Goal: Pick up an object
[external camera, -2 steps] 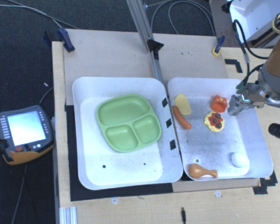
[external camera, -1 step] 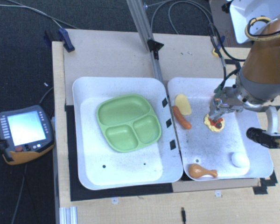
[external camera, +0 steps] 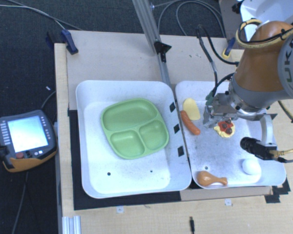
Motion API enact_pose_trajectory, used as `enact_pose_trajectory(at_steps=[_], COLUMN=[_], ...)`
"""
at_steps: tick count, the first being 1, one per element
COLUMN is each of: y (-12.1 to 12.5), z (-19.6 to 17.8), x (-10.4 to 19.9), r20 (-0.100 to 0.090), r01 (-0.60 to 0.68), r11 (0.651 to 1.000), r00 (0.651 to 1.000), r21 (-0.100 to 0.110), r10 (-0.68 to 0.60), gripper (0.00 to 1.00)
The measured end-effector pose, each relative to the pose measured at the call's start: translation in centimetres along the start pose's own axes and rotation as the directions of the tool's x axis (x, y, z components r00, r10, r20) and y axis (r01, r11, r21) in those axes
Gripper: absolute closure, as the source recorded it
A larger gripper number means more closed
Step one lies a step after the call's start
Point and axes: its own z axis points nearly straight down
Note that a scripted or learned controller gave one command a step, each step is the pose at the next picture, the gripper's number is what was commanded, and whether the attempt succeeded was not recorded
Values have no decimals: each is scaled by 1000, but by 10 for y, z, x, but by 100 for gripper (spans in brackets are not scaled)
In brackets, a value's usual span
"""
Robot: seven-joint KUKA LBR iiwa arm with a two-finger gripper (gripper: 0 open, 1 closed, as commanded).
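Nearest the camera, on the pale wooden counter [external camera: 136,213], a tan plastic drumstick-shaped toy [external camera: 211,179] lies at the near edge of the right shallow white bin [external camera: 212,150]. Just right of it and a little farther in, a small white egg-shaped ball [external camera: 250,166] rests on the bin floor. Behind the ball, a black cylindrical part with a yellow cable [external camera: 258,148] sticks out over the bin's right side.

Left shallow white bin [external camera: 90,145] holds a light green plastic divided plate [external camera: 135,127], three compartments, lying flat near the bin's middle.

Mid right bin: orange-red plastic sausage toy [external camera: 190,123] lies slanted beside the wall between the two bins. Pale yellow rounded plastic piece [external camera: 191,108] sits just behind it, touching or nearly touching its far end. Small yellow toy with red top [external camera: 225,128] lies right of the sausage, directly under the arm's wrist.

Pincer [external camera: 219,115] hangs low over the yellow-and-red toy, very near it; contact unclear. Cannot tell how far open it is, the grey and orange arm [external camera: 263,67] covers it from above. Nothing visibly held.

Farther back, grey metal pole [external camera: 149,18] slants across the counter toward the gap between bins. Black cables [external camera: 205,43] loop behind the right bin. Blue clamp [external camera: 68,40] at the counter's far left corner. Off the counter to the left, a handheld control pendant with lit screen [external camera: 24,138] lies on the dark floor.
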Motion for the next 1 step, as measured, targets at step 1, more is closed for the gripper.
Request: enact_pose_trajectory(at_steps=[1], y=[-9], z=[14], x=[50], r20=[1], r01=[-2], r11=[1000], r00=[1000], r21=[2], r10=[2], gripper=[100])
